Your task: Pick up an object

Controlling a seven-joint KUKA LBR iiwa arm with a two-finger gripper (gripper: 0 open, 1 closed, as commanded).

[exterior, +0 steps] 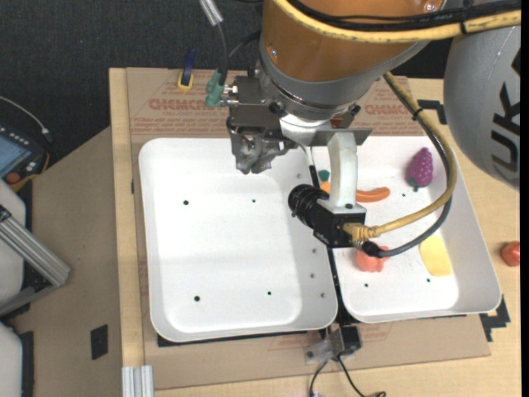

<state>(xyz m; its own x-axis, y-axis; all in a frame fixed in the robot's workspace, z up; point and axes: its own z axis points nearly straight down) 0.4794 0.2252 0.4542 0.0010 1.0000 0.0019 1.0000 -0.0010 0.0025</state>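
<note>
1. Left bin (165, 222): bare white floor.
2. Gripper (253, 157): above the left bin's far right corner; finger state cannot be told, nothing seen held.
3. Right bin (471, 279): orange piece (372, 194), red piece (370, 259), yellow piece (436, 255), purple grape cluster (420, 167).

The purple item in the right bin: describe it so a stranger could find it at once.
Start at the right bin, the one nearer the arm's side. Look to its far corner, close to the back rim: the purple bunch of grapes lies there. It is the only purple, knobbly piece; the neighbours are an orange carrot, a yellow piece and a red one.
</note>
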